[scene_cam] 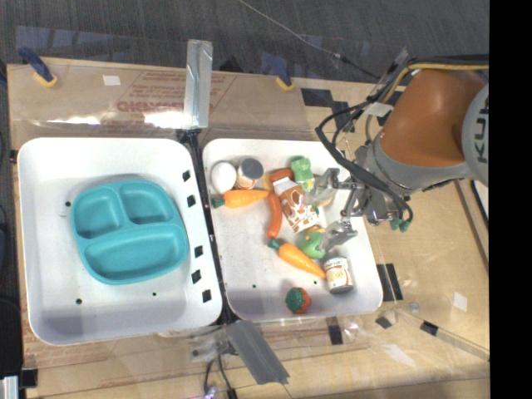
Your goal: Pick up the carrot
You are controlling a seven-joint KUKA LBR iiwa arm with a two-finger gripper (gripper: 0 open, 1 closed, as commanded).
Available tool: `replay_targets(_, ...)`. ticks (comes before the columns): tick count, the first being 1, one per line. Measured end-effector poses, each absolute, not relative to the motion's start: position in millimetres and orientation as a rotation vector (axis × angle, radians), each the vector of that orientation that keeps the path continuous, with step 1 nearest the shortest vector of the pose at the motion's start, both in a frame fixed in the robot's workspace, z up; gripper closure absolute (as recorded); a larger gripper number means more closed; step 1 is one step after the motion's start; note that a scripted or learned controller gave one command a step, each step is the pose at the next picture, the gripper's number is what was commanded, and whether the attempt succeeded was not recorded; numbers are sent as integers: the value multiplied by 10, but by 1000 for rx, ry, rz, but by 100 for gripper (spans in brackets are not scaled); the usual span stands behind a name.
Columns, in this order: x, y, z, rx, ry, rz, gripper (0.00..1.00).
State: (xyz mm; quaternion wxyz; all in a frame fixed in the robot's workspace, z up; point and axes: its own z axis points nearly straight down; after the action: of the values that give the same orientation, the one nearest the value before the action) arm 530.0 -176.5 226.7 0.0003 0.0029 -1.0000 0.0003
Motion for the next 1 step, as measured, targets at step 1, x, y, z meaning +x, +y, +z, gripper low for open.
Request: replay_targets(1, 4988, -1461, 921, 142, -3140, 0, 0)
